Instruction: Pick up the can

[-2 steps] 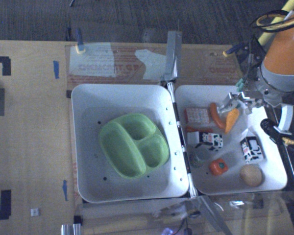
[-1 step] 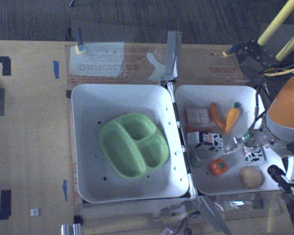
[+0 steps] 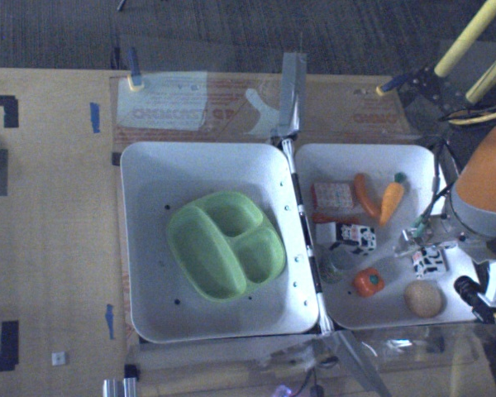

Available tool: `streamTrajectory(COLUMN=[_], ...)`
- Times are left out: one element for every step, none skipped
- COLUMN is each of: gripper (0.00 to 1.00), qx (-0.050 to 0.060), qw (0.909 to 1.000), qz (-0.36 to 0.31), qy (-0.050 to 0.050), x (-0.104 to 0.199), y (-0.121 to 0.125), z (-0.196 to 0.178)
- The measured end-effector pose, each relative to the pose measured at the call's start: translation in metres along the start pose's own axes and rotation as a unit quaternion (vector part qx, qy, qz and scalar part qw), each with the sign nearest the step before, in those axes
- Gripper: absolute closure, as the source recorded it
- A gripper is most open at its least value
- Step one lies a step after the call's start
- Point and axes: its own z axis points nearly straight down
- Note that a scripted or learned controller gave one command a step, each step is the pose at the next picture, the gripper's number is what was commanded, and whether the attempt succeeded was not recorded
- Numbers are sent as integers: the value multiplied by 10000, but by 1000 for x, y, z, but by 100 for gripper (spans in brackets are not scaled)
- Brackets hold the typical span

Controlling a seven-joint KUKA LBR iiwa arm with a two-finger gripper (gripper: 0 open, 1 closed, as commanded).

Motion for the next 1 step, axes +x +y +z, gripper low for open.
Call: streamTrajectory(gripper=[100], qx=[26], qw=[9949], qz=[1007], qy=[0], x=[-25], y=[-4], z=[-191])
